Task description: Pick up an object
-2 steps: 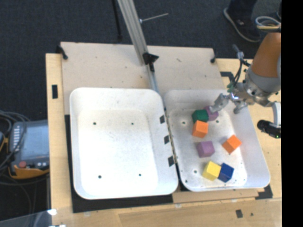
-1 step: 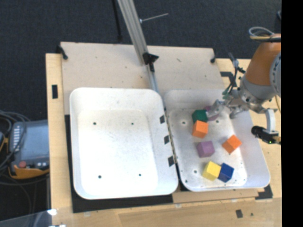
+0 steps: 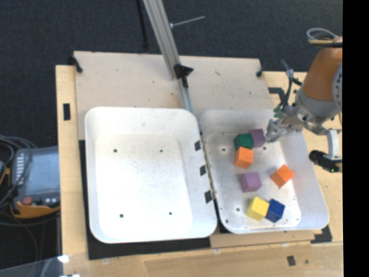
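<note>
The gripper (image 3: 270, 133) hovers at the right bin's (image 3: 308, 212) upper edge, finger state impossible to tell; a purple block (image 3: 258, 136) sits just left, open floor lies below.

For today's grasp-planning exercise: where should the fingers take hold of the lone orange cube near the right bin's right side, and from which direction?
Grip the orange cube across two opposite flat sides, coming straight down from above. It lies turned diagonally in the right bin, so the wrist would probably need rotating to match. It stands apart from the purple cube, leaving room for both fingers.
</note>
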Motion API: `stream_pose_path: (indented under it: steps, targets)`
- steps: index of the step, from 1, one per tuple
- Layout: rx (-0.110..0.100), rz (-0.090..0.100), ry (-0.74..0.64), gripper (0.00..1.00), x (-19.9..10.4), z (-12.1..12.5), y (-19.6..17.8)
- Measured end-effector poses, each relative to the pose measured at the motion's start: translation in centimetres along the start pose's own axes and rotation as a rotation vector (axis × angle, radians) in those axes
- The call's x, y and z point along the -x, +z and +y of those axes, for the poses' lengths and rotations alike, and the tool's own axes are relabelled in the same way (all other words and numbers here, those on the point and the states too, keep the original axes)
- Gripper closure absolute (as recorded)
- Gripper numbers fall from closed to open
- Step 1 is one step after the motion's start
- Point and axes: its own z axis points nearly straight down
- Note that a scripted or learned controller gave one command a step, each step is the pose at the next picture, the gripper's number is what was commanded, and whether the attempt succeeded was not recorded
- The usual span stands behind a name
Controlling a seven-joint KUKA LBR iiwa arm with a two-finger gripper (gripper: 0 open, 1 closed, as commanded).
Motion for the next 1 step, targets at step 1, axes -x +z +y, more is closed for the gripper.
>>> stream_pose_path:
  steps: [1]
  targets:
    - [0.003,0.001,-0.004,1.0,-0.51,0.12,-6.29]
